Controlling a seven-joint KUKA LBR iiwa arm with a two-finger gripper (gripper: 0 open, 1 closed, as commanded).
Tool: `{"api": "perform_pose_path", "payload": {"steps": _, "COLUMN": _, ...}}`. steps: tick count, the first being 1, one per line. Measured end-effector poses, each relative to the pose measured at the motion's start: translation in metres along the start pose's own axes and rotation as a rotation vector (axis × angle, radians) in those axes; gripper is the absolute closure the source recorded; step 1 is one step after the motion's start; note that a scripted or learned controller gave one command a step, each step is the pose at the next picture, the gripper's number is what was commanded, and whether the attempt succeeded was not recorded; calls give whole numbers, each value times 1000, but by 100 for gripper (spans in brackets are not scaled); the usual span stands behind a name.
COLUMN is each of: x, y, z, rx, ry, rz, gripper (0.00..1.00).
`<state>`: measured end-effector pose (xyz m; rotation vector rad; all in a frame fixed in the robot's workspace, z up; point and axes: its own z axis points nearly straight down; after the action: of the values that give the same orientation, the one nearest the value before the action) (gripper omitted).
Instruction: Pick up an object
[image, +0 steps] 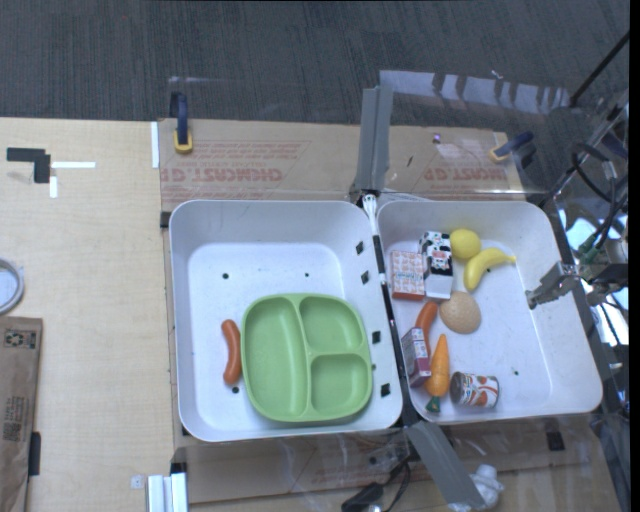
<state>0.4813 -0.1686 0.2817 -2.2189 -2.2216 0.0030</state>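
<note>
Yellow banana (487, 266) lies curved beside a lemon (464, 243).

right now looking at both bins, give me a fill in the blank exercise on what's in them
1. The green divided plastic plate lies in the ____ bin.
2. The orange hot-dog sausage lies to the ____ of that plate.
3. The yellow toy banana lies beside a yellow ____.
4. The small tin can with the red label lies on its ____.

Missing words: left; left; lemon; side
</note>
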Motion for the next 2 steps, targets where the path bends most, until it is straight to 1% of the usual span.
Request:
{"api": "perform_pose_path", "payload": {"steps": 1, "x": 41, "y": -4, "z": 115, "rx": 0, "ry": 1, "rz": 35, "gripper": 0}}
{"api": "perform_pose_path", "payload": {"steps": 2, "x": 63, "y": -3, "z": 190, "rx": -3, "ry": 0, "rz": -16, "gripper": 0}}
